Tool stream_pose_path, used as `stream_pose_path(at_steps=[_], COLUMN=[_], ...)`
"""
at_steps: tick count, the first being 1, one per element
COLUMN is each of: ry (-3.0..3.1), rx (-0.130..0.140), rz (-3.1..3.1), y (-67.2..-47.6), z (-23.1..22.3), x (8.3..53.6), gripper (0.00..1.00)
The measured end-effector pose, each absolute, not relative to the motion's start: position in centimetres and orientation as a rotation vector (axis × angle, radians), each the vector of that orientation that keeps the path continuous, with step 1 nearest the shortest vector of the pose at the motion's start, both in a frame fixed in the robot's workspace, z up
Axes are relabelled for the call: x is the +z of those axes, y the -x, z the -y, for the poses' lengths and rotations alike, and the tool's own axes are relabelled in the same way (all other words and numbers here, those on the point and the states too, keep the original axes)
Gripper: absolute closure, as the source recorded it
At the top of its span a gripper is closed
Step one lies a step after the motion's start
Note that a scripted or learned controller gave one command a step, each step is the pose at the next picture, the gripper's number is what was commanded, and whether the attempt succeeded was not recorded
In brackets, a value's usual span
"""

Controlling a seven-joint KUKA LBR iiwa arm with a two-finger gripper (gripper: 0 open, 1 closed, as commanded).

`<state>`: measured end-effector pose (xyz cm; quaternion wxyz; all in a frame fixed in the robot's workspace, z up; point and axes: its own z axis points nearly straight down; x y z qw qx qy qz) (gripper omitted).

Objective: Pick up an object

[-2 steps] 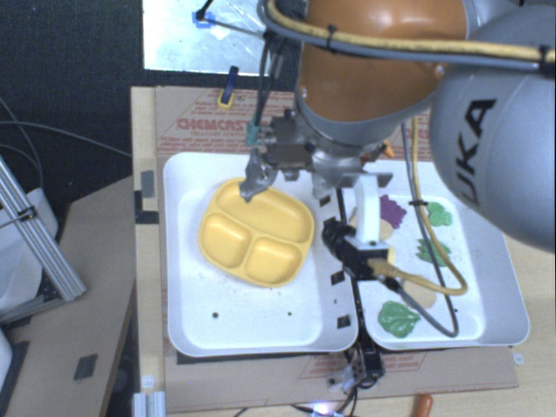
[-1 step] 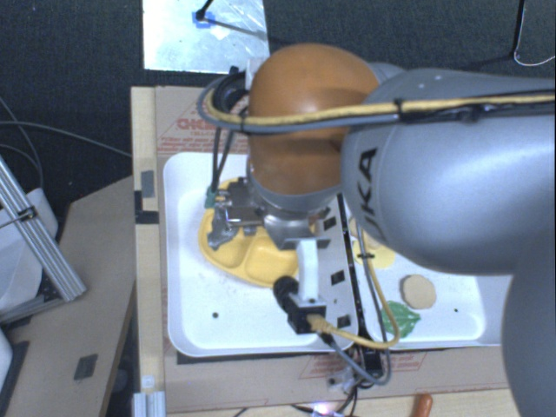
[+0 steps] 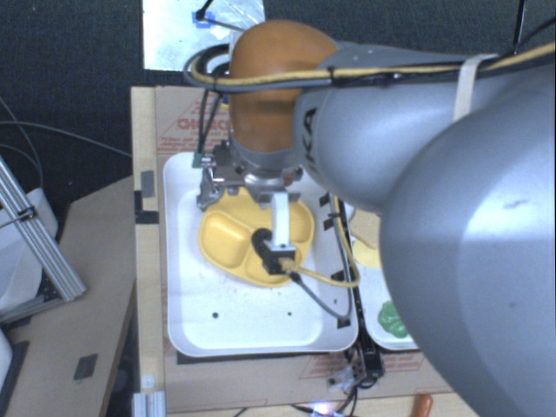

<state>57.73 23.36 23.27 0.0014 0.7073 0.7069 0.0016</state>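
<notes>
Mostly bare bin floor (image 3: 252, 324) before dish (image 3: 228, 237)

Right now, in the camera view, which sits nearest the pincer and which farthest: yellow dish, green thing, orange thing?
1. Yellow dish, left bin, directly below the pincer.
2. Green thing, right bin, toward the right.
3. Orange thing, outside the bins, bottom edge.

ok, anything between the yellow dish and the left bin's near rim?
Bare: in the camera view, white bin floor runs from the dish to the near rim, bar two tiny specks.
</notes>
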Motion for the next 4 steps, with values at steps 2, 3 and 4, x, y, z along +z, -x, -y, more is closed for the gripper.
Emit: stream_pose_path(at_steps=[2,3,4], ry=[-2.224,-2.221,-2.224], rx=[0.003,0.010,-0.008], rz=[-2.220,-2.217,-2.223], y=[-52.1,-58.7,-53.4], z=[-23.5,-23.4,-21.2], x=[20.5,22.4,18.9], gripper=[1.00,1.00,1.00])
